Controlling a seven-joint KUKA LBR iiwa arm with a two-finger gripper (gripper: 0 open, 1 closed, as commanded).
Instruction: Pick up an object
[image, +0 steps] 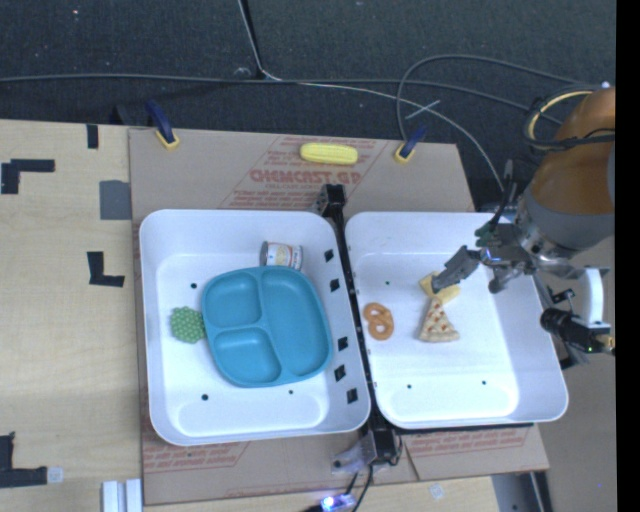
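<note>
The fingers (447, 281) reach into the right bin (500, 395), closed on a small yellow piece (445, 292), just above a pizza slice (437, 325) beside a pretzel (378, 320).

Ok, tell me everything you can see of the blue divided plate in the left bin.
The blue divided plastic plate lies flat, face up, on the floor of the left white bin, turned at a slant to the walls. It is a rounded rectangle with three compartments: two smaller ones and one larger. It looks smooth and matte. A green bumpy ball-like object sits at its left edge, and a small tipped can lies just above its top edge.
</note>
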